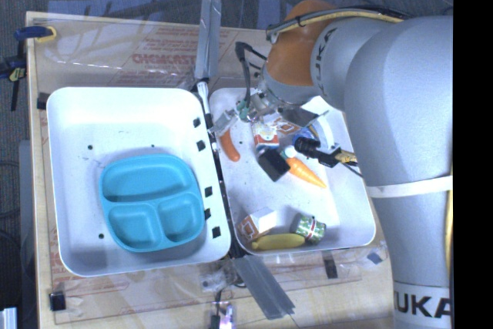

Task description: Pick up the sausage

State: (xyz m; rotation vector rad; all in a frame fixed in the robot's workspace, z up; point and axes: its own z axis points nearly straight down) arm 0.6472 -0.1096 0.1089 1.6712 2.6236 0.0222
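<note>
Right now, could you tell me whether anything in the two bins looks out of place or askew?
Nothing looks spilled or broken. The right bin is simply cluttered: the sausage lies by its left wall, while the carrot, banana and can lie jumbled. The blue tray sits flat.

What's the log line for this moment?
task: pick sausage | gripper: over right bin, near sausage | sausage: lying in bin, not held | left bin: blue tray

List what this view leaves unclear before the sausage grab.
- Jaws: the wrist covers the gripper, so open or shut is unclear.
- Right bin: the arm hides its far right side.
- Carton and can: labels too small to read.
- Sausage: upper end close under the gripper; contact unclear.
</note>
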